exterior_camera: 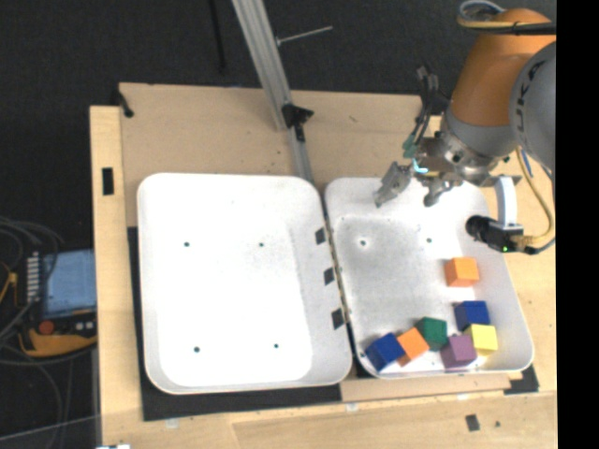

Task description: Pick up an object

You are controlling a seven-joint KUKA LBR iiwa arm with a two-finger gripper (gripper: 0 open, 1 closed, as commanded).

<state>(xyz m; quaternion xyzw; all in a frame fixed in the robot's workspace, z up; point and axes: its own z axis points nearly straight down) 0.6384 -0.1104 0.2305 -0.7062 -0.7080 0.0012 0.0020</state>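
A: Where do you see the gripper (412, 191) now?

B: You see it above the far end of the right bin (393, 251), near its back rim. The two fingers (389, 187) stand apart, and there is nothing between them.

A: And the blocks, where are they?

B: All of them lie in the right bin, at the side nearer to you and to the right. One orange block (461, 270) lies alone by the right wall. Lower, a blue block (473, 313) sits just above a yellow block (484, 337), and a purple block (458, 350) is just beside the yellow one. To the left of them a green block (432, 331), a second orange block (412, 343) and a second blue block (384, 351) make a close row along the front rim.

A: Is the gripper close to any block?

B: No, it is well apart from all of them. The left bin (234, 279) lies beside the right one on the table (108, 185), their rims touching.
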